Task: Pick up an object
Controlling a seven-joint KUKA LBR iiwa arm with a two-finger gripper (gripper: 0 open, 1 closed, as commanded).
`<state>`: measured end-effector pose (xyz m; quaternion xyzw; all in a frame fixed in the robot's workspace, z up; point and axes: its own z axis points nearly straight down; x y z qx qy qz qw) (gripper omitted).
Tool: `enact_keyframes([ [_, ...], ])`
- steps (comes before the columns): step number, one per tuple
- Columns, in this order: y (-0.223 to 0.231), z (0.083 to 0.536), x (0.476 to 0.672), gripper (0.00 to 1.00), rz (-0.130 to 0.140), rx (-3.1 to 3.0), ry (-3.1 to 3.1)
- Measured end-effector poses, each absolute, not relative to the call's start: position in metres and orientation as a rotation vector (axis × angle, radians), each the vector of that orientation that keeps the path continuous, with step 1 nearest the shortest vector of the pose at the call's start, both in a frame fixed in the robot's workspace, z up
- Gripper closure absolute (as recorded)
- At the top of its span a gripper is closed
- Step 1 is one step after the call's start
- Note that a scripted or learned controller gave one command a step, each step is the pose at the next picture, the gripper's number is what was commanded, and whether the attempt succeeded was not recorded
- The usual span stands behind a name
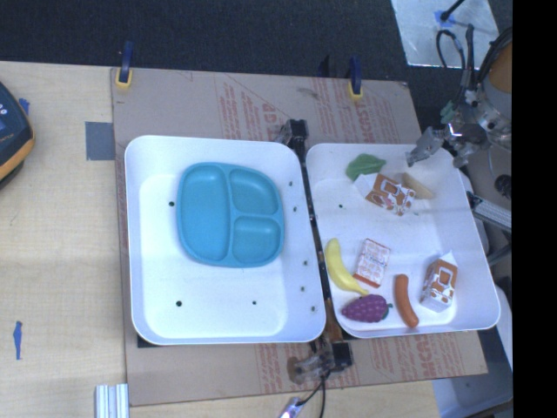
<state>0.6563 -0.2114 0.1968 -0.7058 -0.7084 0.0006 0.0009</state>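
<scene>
- Right bin (470,233), near edge: purple grapes (365,307) at 7 o'clock in the bin, an orange-red sausage (406,300) just beside them toward 3 o'clock, and a small carton (439,284) at 5 o'clock.
- Right bin, middle: yellow banana (338,268) along the 9 o'clock wall; a red-and-white packet (372,262) just beside it.
- Right bin, far part: a patterned box (390,193) at 12 o'clock, a green leaf-shaped piece (365,165) at 11 o'clock, a pale beige block (419,185) touching the box.
- Left bin (152,259): a blue divided plate (231,214) lies flat in its far half.
- Gripper (432,146): above the right bin's 1 o'clock corner, near the beige block; whether its grip is released or clenched cannot be told, and nothing is seen between its tips.
</scene>
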Motion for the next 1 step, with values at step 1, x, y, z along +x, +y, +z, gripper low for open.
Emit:
enact_keyframes([
  [1, -0.1592, 0.2025, 0.5599, 0.0, 0.005, -2.214, -2.225],
])
